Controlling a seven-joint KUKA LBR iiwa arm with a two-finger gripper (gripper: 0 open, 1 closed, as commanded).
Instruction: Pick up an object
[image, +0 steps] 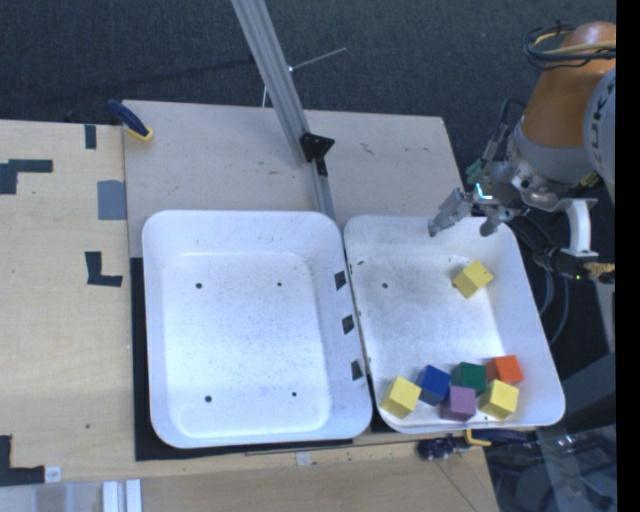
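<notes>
At the right bin's (400, 300) near wall I see six cubes clustered, awkward to reach. Farther back, a lone yellow cube (472, 279) lies clear, my likely target. Beyond it the gripper (466, 216) hovers, fingers spread wide, holding nothing.

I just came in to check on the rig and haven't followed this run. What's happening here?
The arm is reaching in over the far edge of the right bin, with its gripper open and holding nothing. A lone yellow block sits just below it, the nearest candidate for a pick. Five more blocks sit clustered along the bin's near edge: yellow, blue, purple, green and orange, with another yellow one beside them. Nothing has been picked up yet.
</notes>
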